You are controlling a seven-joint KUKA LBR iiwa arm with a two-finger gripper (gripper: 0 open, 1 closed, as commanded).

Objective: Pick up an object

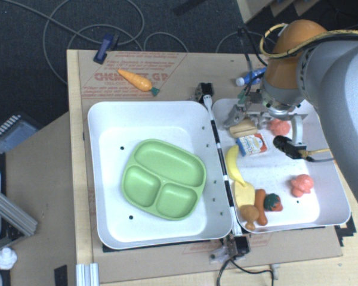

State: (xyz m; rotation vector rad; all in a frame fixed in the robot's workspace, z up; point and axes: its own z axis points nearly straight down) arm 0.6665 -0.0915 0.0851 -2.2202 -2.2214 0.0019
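Note:
My gripper [249,115] hangs low over the far left corner of the right bin [328,210]. A tan block [241,128] lies just under it, and whether it is gripped is hidden. Beside it lies a small white carton with red and blue print [252,144]. A pink lump [280,126] sits partly behind the wrist. Along the bin's left wall lies a banana [232,164], with a yellow piece [244,194], an orange sausage shape [260,206] and a red and green piece [273,202] near the front. Another pink lump [302,185] lies to the right.
The left bin [107,130] holds a green divided plate [163,178]. A toy carrot [137,80] lies on the cardboard behind the bins, with a blue item [104,48] at the board's far edge. The grey arm [337,88] covers the right bin's far right corner.

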